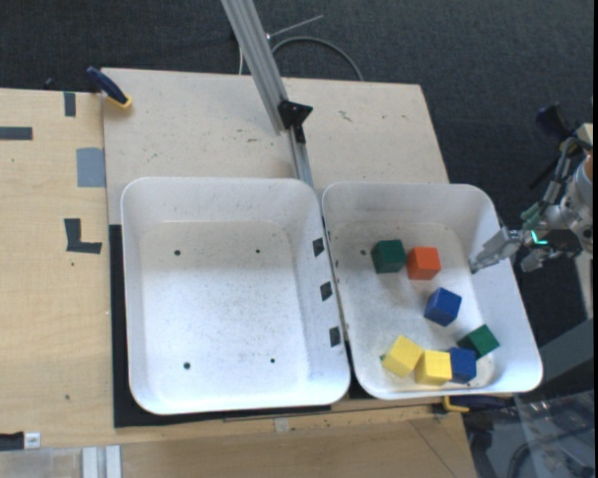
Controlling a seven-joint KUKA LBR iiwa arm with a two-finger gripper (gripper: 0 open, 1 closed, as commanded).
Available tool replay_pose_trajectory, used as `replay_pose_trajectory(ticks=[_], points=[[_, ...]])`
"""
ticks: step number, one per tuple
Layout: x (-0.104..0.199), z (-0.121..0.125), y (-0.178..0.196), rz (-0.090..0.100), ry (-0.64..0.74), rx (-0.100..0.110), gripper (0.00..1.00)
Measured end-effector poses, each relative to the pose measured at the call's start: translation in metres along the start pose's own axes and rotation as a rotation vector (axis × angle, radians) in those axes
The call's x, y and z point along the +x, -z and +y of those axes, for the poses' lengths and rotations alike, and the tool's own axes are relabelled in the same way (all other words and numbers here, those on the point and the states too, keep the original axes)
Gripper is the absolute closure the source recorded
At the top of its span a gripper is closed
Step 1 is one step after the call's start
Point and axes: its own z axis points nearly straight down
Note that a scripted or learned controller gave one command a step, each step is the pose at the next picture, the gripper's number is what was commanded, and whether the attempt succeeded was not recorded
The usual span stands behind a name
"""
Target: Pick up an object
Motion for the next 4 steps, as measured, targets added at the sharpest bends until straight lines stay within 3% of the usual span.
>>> replay_pose_trajectory(ticks=[1,2,4], points=[[0.000,0.001,0.002,-0.001,0.002,-0.004,0.00],[0.006,0.002,-0.043,0.000,0.001,0.001,0.00],[0.003,-0.004,-0.166,0.002,0.000,0.004,0.00]])
